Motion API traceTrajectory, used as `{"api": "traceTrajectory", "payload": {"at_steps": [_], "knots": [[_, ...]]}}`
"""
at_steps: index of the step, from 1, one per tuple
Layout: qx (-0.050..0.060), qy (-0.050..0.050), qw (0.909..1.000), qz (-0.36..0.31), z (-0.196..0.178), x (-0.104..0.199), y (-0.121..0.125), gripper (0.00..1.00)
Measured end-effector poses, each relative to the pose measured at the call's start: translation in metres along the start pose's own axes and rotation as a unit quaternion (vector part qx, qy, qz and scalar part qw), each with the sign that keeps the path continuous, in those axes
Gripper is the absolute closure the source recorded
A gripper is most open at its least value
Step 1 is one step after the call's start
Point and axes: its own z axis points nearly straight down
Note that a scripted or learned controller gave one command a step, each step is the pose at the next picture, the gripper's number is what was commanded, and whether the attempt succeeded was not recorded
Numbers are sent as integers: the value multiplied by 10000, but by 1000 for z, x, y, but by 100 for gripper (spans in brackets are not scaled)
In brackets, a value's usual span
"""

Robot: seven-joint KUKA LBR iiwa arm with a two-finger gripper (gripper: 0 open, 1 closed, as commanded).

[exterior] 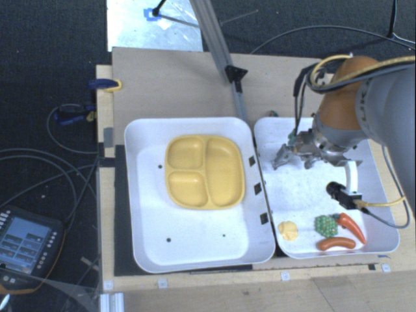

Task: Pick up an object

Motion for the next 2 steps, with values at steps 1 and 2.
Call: {"api": "traceTrajectory", "payload": {"at_steps": [1,2], "knots": [[-37,2,10000,4,-14,0,2,100],[-62,-5,10000,-18,-79,0,4,100]]}}
